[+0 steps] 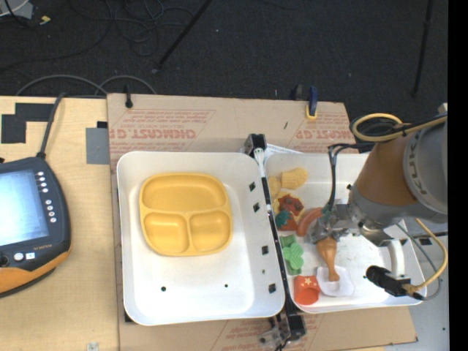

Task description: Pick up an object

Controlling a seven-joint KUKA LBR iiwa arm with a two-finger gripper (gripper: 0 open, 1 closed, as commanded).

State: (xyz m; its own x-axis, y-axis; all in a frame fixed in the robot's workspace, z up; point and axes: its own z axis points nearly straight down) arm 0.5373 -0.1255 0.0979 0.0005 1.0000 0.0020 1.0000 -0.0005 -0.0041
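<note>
Toys crowd the left side of the right-hand shallow white bin (344, 303), and that's where the action is. Up top sits a pale yellow ridged piece like a corn cob (295, 177); below it a red and orange lumpy toy (289, 205), then a red-orange sausage-shaped piece (308, 219) lying at a slant. Lower down, a green knobbly plastic cluster (292, 255) hugs the bin's left wall, an orange-brown drumstick-shaped toy (328, 257) points its thin end toward the near edge, and a small red cup-like piece (306, 290) sits in the near left corner beside a bit of white plastic (336, 284).

Now the grey arm with its orange-brown band (383, 175) comes in from the right, and the two-finger gripper (325, 227) is low over the pile, right at the sausage piece and the fat end of the drumstick. It's a dark tangle of metal from up here, so I cannot tell how far the fingers are spread, nor whether anything sits between them.

Over in the left-hand shallow white bin (146, 284) lies a yellow plastic divided plate (186, 213) with three compartments. Behind the bins, the flattened brown cardboard sheet (219, 126) carries red printing, upside down from this angle and too blurred to read with confidence. At far left, a grey and orange handheld control pendant (29, 225) with a pale screen rests on the bench.
</note>
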